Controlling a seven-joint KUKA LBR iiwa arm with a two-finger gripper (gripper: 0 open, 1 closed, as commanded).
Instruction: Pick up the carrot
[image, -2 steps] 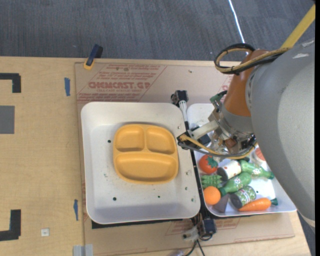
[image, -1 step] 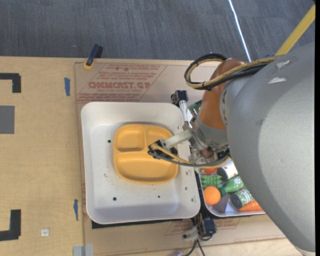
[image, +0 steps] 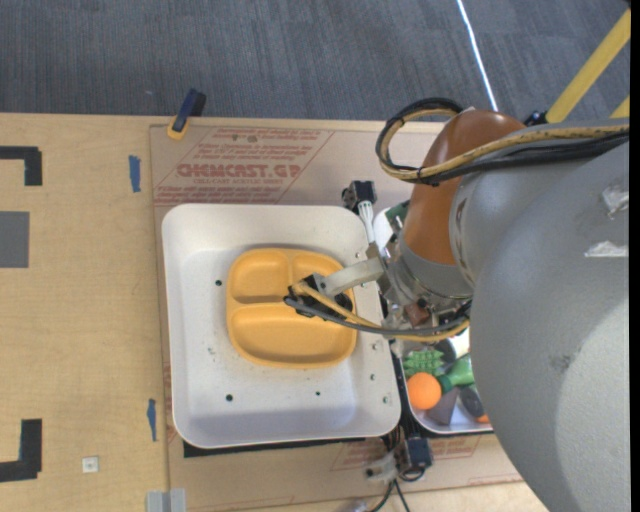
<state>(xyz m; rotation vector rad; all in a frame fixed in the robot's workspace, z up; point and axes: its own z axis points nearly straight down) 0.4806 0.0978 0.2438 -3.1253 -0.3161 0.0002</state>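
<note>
Arm: the big grey arm (image: 545, 300) sweeps in from the right, its orange band (image: 450, 190) riding above the wrist, black and yellow cables looping over the top of it.
Pincer: the pincer (image: 303, 300) is out over the left bin, low above the yellow plate, dark fingertips pointing left. How wide it stands I cannot tell from up here, and nothing is visibly caught in it.
Left bin: the white bin (image: 200, 390) lies square on the desk, rounded corners, a few small dark specks on its floor.
Plate: a yellow divided plate (image: 270, 335) lies in the middle of that bin, three compartments, the pincer's tip hanging over the ridge where they meet.
Carrot: the carrot (image: 426, 391), a round orange shape, is over in the right bin, near its front left corner, well apart from the pincer. The arm's bulk hides much of what lies around it.
Right bin: just a sliver of the second bin (image: 418, 418) peeks out under the arm. A green, knobbly toy (image: 440, 362) lies just behind the carrot, and something dark grey (image: 468, 404) is just beside it on the right.
Desk: tan cardboard (image: 240, 165) with red print under the bins, blue tape marks on the desk (image: 70, 330) to the left.
</note>
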